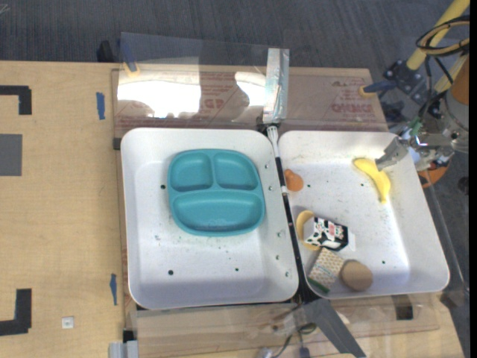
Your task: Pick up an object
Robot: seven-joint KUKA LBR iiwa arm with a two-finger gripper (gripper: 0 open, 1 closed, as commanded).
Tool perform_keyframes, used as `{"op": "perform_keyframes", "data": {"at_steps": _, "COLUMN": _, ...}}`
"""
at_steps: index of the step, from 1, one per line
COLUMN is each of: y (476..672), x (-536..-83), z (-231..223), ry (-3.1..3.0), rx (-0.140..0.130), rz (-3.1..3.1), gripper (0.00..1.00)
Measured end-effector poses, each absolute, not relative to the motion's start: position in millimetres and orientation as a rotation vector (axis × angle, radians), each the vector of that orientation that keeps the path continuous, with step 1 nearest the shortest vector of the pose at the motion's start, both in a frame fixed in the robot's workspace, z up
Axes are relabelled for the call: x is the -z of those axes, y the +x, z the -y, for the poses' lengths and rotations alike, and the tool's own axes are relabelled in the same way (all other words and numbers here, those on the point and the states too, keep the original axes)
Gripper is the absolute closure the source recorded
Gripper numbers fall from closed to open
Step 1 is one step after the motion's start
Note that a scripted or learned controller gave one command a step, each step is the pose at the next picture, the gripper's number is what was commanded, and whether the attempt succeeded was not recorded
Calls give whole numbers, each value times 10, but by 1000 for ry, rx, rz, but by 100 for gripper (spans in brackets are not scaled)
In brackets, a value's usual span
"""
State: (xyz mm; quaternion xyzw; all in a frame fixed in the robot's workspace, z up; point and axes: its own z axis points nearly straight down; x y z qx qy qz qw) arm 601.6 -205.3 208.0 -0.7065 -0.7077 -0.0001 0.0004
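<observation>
We've got two shallow white bins side by side on the bench, w/ a clear plastic divider standing behind them at the seam. The left bin (141, 259) holds a teal divided plate (216, 191), three compartments, sitting flat roughly mid-bin; dark specks scattered on the bin floor around it.

The right bin (417, 263) has all the small stuff; a yellow banana (373, 175) lies near the upper right part of the floor, curved, one end toward the back rim; a small orange round thing (294, 180) sits right against the left wall by the seam; lower down there's a black-and-white patterned item (327, 233) w/ a yellowish curved piece (303, 223) touching its left side; below that a checkered green-ish packet (326, 268) tilted, and a brown ball-like object (356, 275) just beside it on the right, near the front rim.

The gripper (393, 154) comes in from the right, over the right bin's upper right corner; its tip sits just beside the banana's upper end, close enough that we can't tell if it's touching. We can't make out the fingers well enough, so open vs closed is a can't-tell from us; nothing visibly between them. Yellow cables (440, 32) and dark hardware show above the wrist at the right edge.
</observation>
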Motion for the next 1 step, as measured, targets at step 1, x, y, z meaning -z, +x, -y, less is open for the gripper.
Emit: {"op": "perform_keyframes", "data": {"at_steps": 1, "y": 6131, "x": -976, "z": 2006, "ry": -2243, "rx": 6, "rz": 2206, "gripper": 0}}
